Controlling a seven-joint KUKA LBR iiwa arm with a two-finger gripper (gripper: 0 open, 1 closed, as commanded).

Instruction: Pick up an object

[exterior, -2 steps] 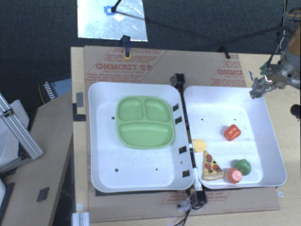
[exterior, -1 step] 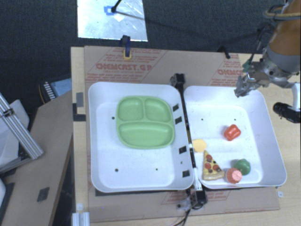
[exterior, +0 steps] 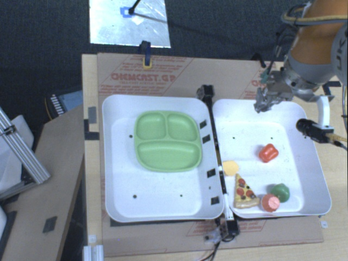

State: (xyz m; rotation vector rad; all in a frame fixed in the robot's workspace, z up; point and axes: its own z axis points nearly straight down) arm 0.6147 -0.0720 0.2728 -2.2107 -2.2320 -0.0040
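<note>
In the right bin [exterior: 304,145] lie a red pepper-like toy [exterior: 268,153], a yellow piece [exterior: 230,168] by the left wall, a pizza slice [exterior: 244,192], a pink round toy [exterior: 270,202] and a green toy [exterior: 280,191]. My gripper [exterior: 263,103] hangs over the bin's far edge, well above and behind the red toy. Nothing shows between its fingers.
The left bin [exterior: 117,194] holds a green divided plate [exterior: 167,141]. A black clip strip [exterior: 213,145] runs between the bins. A black part [exterior: 312,129] juts over the right bin's right rim. A foil sheet [exterior: 129,14] lies at the back.
</note>
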